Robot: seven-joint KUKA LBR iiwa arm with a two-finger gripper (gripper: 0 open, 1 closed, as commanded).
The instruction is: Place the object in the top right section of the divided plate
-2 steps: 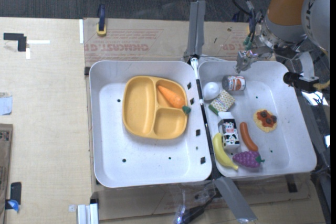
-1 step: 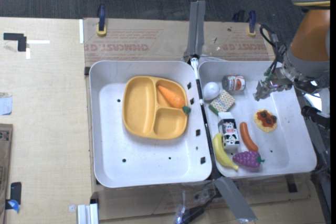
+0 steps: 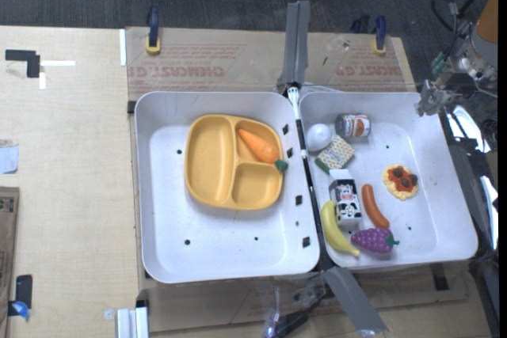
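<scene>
A yellow divided plate lies in the left bin, with one large section on its left and two smaller ones on its right. An orange carrot with a green tip rests in the plate's top right section, its tip reaching over the plate's right rim. My gripper hangs at the far right, over the back right corner of the right bin. It is well away from the plate and the carrot, and I see nothing held in it.
The right bin holds a white ball, a small can, a checkered packet, a milk carton, a sausage, a banana, purple grapes and a small pizza. A metal divider stands between the bins.
</scene>
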